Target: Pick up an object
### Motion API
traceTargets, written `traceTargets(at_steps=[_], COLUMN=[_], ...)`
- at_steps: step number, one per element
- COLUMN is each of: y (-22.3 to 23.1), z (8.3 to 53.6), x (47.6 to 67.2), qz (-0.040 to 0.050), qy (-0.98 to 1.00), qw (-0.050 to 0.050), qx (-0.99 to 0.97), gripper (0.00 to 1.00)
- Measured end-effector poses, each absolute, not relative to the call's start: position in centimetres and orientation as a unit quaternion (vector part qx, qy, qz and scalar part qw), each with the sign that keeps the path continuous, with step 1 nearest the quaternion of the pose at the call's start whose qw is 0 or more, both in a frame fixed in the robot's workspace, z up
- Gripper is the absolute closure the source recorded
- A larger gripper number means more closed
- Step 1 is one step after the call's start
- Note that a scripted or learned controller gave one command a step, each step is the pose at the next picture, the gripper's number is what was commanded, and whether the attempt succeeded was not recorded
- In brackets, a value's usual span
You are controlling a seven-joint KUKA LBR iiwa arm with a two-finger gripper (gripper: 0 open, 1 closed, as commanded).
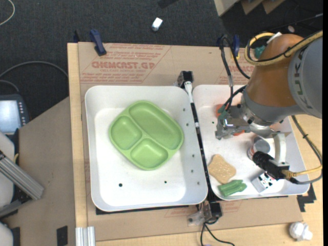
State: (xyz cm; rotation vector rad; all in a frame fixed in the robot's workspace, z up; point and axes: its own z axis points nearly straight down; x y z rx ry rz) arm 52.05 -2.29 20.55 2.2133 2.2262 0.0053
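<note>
My gripper hangs low over the middle of the right bin, under the grey and orange wrist. A small red-orange object peeks out at the gripper's far side, mostly hidden by it; I cannot tell whether they touch. A tan, toast-like piece lies in the near part of the right bin, in front of the gripper. A green pod-shaped object rests just beyond it at the bin's near edge. A green divided plate lies in the left bin.
The two bins meet along a raised divider just left of the gripper. Blue clamps hold the cardboard base at the back. The arm covers the right bin's far right part.
</note>
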Motion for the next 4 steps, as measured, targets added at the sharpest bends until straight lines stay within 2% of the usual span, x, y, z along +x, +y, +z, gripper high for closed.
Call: traceTargets(at_steps=[1,2,3,4], y=[2.5,10.5,20.9,20.2], z=[18.3,27.1,22.5,22.8], x=[47.7,48.0,47.7,47.9], qz=[-0.0015,0.0047,-0.0011,-0.001], qy=[0.709,0.711,0.711,0.708], qw=[-0.004,0.002,-0.003,-0.001], qx=[0.706,0.703,0.703,0.707], gripper=[1.0,1.0,1.0,0.0])
